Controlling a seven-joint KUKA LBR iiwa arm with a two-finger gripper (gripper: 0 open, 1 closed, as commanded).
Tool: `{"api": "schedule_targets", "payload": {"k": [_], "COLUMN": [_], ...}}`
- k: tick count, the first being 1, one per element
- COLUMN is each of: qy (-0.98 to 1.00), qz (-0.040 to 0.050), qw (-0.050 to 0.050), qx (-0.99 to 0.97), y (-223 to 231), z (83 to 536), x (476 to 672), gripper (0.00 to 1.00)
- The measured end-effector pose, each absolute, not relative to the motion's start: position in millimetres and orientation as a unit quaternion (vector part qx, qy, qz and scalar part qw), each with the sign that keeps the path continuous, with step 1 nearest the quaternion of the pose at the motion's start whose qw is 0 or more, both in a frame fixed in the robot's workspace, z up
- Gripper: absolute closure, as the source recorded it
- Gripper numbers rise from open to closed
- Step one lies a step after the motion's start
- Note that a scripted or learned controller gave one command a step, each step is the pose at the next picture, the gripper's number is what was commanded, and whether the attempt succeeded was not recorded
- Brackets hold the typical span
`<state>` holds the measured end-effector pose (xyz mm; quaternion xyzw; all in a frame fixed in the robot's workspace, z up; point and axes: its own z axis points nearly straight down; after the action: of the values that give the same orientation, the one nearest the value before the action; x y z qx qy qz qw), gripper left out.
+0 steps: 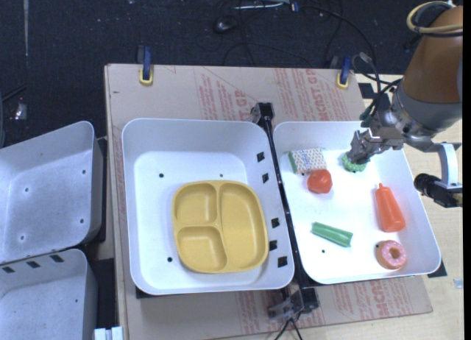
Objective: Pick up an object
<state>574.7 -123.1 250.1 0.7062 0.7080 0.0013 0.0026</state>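
My gripper (359, 156) is down in the right bin (419, 257), at its far right part, directly over a small green object (355, 163) that peeks out beneath it. Left of it lie a speckled green-edged block (307, 160) and a red round piece (319, 181). An orange bottle-shaped toy (388, 208) lies toward the right wall. A green stick (332, 234) and a pink frosted donut (390, 254) rest near the front.
The left bin (147, 147) holds a yellow divided plate (220, 226). A black divider (277, 191) runs between the bins. Grey lids (44, 184) lie off the bench to the left. The cardboard base (206, 88) is clamped at the back.
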Motion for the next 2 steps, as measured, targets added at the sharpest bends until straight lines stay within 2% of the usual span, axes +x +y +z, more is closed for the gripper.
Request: {"api": "schedule_targets", "payload": {"k": [1,2], "qy": [0.71,0.71], "qz": [0.0,0.0009], "qw": [-0.001,0.0], "qx": [0.705,0.704], "y": [-72,-20], "z": [239,247], "x": [571.0,576.4], "gripper": [1.0,1.0]}}
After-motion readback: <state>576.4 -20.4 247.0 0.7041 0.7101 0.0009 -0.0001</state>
